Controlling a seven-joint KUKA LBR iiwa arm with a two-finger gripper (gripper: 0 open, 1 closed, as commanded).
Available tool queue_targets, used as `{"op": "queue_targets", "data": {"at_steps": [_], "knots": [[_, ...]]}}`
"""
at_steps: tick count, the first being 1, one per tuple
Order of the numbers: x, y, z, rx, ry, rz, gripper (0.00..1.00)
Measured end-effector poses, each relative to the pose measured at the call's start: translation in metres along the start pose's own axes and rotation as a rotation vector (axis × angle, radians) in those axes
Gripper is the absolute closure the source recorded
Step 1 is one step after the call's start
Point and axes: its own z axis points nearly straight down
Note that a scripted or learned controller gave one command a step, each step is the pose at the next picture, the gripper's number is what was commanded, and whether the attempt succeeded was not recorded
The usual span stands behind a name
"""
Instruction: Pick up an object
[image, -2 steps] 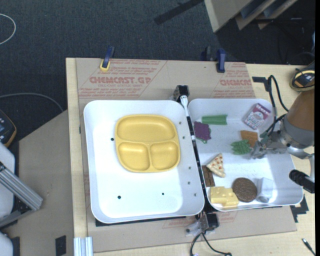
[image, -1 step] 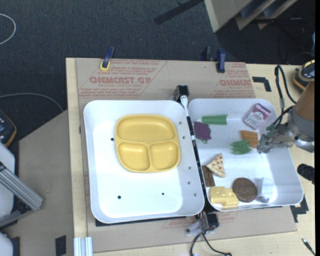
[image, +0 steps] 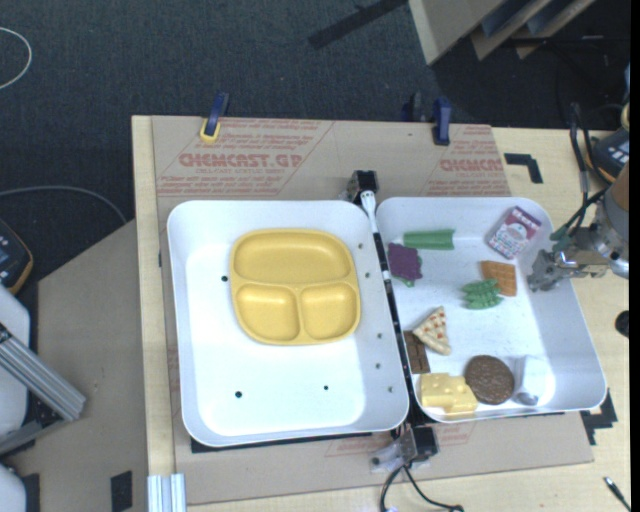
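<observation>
Two white bins side by side on desk (image: 160, 300); protective sheet reads "CHEMCAST GP" in red, twice, near 12 o'clock. Left bin (image: 200, 390): yellow divided plate (image: 296, 284). Right bin (image: 575, 350): green pepper (image: 429, 239), purple piece (image: 404, 262), pink packet (image: 513, 231) with unreadable print at 1 o'clock, orange cracker (image: 499, 276), green leafy toy (image: 482, 294), pizza slice (image: 433, 330), brown cookie (image: 490, 379), yellow cheese (image: 447, 393) at 6 o'clock. Gripper (image: 548, 270) at bin's 3 o'clock rim, near cracker; fingers' state: cannot tell.
</observation>
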Motion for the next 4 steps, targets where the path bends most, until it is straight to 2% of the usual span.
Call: {"op": "queue_targets", "data": {"at_steps": [1,2,3,4], "knots": [[0.0,0.001,-0.026,0.0,0.0,0.0,1.0],[0.06,0.023,-0.03,0.0,0.002,-0.005,1.0],[0.106,0.05,-0.023,0.0,0.002,-0.005,1.0],[0.165,0.066,-0.015,0.001,0.003,-0.005,1.0]]}}
